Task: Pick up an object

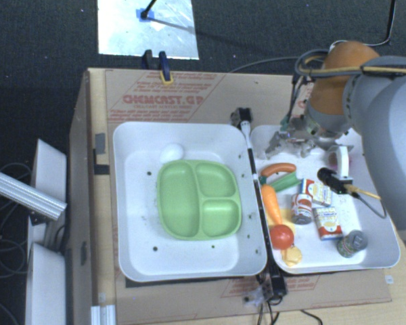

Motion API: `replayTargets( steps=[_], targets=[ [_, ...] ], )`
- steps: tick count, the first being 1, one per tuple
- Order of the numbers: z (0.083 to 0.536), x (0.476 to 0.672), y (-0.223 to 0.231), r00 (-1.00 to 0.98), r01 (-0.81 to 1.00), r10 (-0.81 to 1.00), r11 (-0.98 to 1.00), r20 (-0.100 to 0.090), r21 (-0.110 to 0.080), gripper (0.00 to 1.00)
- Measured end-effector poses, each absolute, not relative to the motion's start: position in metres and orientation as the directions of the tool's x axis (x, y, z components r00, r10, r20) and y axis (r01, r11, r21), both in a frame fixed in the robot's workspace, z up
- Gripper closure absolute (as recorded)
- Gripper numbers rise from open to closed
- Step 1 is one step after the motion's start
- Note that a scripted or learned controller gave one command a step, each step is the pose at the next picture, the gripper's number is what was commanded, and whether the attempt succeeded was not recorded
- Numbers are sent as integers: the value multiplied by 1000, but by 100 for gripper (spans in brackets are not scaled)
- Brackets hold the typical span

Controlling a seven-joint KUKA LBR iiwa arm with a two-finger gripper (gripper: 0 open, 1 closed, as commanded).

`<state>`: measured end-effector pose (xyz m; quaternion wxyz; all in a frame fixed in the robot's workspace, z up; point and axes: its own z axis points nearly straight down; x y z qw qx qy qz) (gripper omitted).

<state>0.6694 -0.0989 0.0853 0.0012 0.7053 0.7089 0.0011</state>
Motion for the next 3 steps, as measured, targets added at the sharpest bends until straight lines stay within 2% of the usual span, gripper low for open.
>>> replayTargets(
  steps=[1, 2, 3],
  targets=[
    [85, 669, -104, -2, 1000, 1000, 2, -1, 3, 0],
    [85, 624, -105, -2, 1000, 1000, 2, -1, 2, 0],
    [96, 625, -105, -3, 1000, 1000, 3, 0, 5, 100]
  ],
)
